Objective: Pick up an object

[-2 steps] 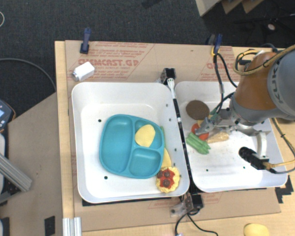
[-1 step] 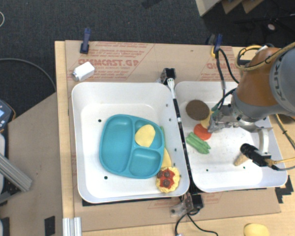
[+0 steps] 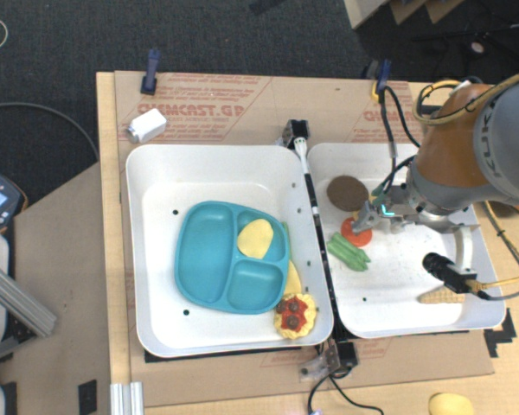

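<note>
Quick read for you: the pick isn't done yet, as far as I can see. Your gripper is down low in the right bin, right up against the small red piece, so that looks like the target. I honestly can't tell how wide it's open or whether it has hold of anything; the wrist blocks the view. Nothing looks lifted clear of the bin floor, so I'd say closing and lifting are left.

Here's the count:

Right bin, four things:
- one red piece, at the gripper
- one brown disc, just beyond it on the far side
- one green piece, just nearer than the red one
- one tan wedge, by the near right edge

Left bin, four things:
- one blue divided plate
- one pale yellow piece, in the plate's far right compartment
- one yellow bit, tucked against the plate's right edge
- one red-and-yellow piece, in the near right corner
</note>
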Controlling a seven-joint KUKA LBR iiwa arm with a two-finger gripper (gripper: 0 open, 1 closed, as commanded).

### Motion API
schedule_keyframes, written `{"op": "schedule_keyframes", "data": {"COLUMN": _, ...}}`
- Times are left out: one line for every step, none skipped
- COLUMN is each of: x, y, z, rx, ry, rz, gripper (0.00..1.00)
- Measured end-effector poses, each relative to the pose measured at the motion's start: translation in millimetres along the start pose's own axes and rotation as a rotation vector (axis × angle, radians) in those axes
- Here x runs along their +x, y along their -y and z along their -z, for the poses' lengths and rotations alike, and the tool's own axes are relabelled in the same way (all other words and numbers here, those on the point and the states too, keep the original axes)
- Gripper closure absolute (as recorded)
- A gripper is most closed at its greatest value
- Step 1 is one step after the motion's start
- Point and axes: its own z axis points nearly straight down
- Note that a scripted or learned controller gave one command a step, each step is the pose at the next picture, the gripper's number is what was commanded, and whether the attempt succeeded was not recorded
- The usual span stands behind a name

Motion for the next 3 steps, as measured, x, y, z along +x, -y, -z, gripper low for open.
{"op": "schedule_keyframes", "data": {"x": 61.2, "y": 68.4, "z": 92.6, "rx": 0.007, "ry": -0.004, "rz": 0.007, "gripper": 0.00}}
{"op": "schedule_keyframes", "data": {"x": 29.4, "y": 84.4, "z": 236.1, "rx": -0.011, "ry": 0.003, "rz": 0.001, "gripper": 0.00}}
{"op": "schedule_keyframes", "data": {"x": 3.5, "y": 85.2, "z": 246.0, "rx": 0.003, "ry": 0.002, "rz": 0.000, "gripper": 0.00}}
